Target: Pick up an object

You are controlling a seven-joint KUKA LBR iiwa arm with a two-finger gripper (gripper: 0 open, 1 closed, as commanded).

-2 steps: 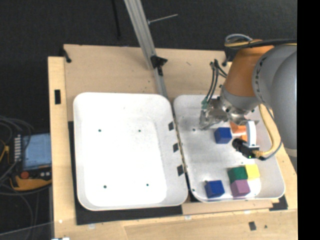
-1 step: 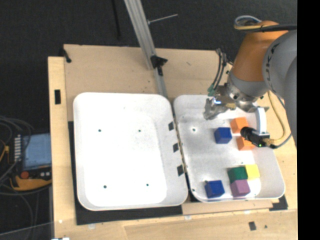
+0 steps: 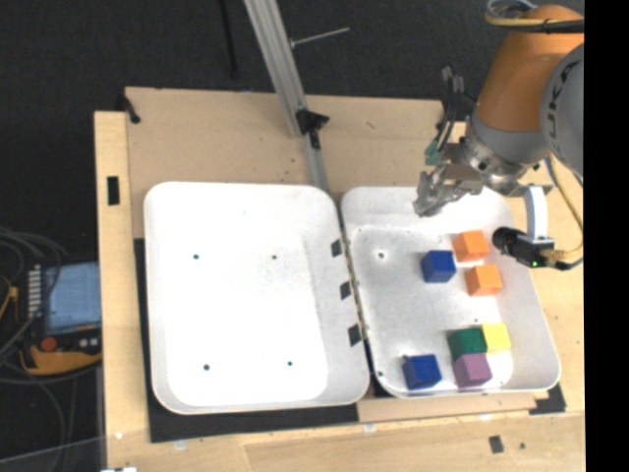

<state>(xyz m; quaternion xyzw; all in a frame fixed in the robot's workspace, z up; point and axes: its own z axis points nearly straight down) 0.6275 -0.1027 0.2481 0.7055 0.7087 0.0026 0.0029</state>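
Blocks are lying loose in the right bin [image 3: 393, 214] at the lower right of the frame: two orange blocks [image 3: 471, 245] [image 3: 484, 279] and a blue block [image 3: 438, 265] near its upper right, with another blue block [image 3: 422, 371], a green block [image 3: 467, 342], a yellow block [image 3: 495, 337] and a purple block [image 3: 473, 368] sitting along its lower edge. Hanging over the bin's upper edge, the claw [image 3: 432, 201] is carrying nothing, though I cannot tell whether it is spread or pressed together. Beside it the left bin [image 3: 236, 293] is resting on the table [image 3: 246, 126].
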